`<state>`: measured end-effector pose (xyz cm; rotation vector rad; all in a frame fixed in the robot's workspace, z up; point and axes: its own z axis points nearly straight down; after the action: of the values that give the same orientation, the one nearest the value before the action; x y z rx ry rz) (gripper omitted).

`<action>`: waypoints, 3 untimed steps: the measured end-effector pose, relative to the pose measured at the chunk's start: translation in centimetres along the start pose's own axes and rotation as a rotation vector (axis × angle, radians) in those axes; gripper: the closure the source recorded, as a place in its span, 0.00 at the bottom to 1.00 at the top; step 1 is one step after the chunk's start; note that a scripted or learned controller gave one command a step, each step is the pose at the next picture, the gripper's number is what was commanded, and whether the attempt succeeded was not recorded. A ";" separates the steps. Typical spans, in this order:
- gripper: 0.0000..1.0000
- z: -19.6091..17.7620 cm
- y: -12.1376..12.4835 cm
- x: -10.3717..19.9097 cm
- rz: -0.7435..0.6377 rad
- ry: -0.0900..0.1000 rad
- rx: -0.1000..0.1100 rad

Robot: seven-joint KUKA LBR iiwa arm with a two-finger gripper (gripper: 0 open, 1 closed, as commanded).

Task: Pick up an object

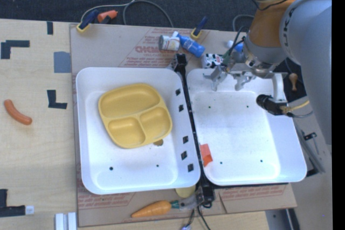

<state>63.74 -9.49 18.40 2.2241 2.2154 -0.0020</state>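
Note:
A yellow divided plate point(135, 115) lies in the left bin point(89, 169), with a small brown piece point(158, 142) peeking out from under its near edge. My gripper point(228, 81) hangs over the far edge of the right bin point(242, 167), pointing down. Its two grey fingers point(215, 80) stand apart, open, with nothing between them. Just behind the gripper, by the bin's far rim, sits a small black-and-white thing point(215, 60).
A white and blue bottle point(181, 42) lies behind the bins. An orange carrot point(152, 209) rests on the bench in front of the left bin. An orange sausage point(18, 112) lies far left. Clamps point(97, 18) and cables sit at the back.

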 end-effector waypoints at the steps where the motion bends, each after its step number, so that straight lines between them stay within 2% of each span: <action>1: 0.00 0.0 -15.1 0.8 0.000 0.005 0.013; 2: 0.00 -2.7 -9.3 -6.4 -0.001 -0.002 -0.004; 3: 0.00 10.4 -10.8 -0.4 -0.008 -0.001 -0.001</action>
<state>52.98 -9.86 7.95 2.2147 2.2233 -0.0019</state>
